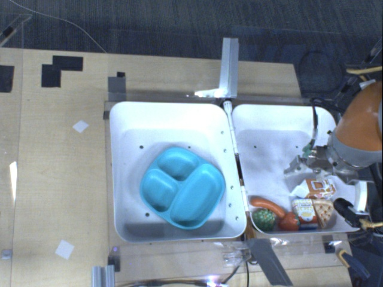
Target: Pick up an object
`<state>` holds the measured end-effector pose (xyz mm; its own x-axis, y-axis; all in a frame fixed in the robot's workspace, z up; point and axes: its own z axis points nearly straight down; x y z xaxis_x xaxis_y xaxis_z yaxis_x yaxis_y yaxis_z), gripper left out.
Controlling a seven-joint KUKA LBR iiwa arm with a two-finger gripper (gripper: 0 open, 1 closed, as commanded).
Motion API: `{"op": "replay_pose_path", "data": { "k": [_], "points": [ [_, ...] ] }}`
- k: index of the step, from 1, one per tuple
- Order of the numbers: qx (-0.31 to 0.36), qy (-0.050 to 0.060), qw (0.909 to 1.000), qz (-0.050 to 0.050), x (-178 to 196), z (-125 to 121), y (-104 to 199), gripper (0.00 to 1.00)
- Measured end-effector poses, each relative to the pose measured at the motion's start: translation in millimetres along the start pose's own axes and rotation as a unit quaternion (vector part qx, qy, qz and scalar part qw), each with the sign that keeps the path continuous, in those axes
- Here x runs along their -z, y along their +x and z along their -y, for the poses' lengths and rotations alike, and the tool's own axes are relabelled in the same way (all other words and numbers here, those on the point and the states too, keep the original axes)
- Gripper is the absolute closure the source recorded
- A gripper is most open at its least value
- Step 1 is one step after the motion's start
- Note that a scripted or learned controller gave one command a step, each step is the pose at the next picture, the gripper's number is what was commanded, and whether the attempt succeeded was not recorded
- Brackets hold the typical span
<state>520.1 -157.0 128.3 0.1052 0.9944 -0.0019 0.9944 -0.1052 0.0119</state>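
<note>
The two bins, left (pixel 128 130) and right (pixel 269 124), look like smooth white plastic with a soft sheen. The blue divided tray (pixel 182 187) appears as smooth, slightly glossy plastic. The bench (pixel 54 178) shows pale wood grain with a matt finish. The upright post (pixel 230 64) looks like brushed metal. The orange band (pixel 365 121) on the arm appears glossy.

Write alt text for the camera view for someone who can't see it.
A grey arm with an orange band reaches from the right over the right bin, above toy food clustered along the bin's near edge. The left bin holds a blue divided plate.
</note>
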Motion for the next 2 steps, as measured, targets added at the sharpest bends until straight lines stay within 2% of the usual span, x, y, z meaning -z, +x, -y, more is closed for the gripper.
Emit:
{"op": "replay_pose_path", "data": {
  "k": [1,2],
  "points": [
    [0.056,-0.002,0.9984,0.000,-39,25,-34,0.00],
    [0.184,-0.002,0.9829,0.001,-39,30,10,0.00]
  ]
}}
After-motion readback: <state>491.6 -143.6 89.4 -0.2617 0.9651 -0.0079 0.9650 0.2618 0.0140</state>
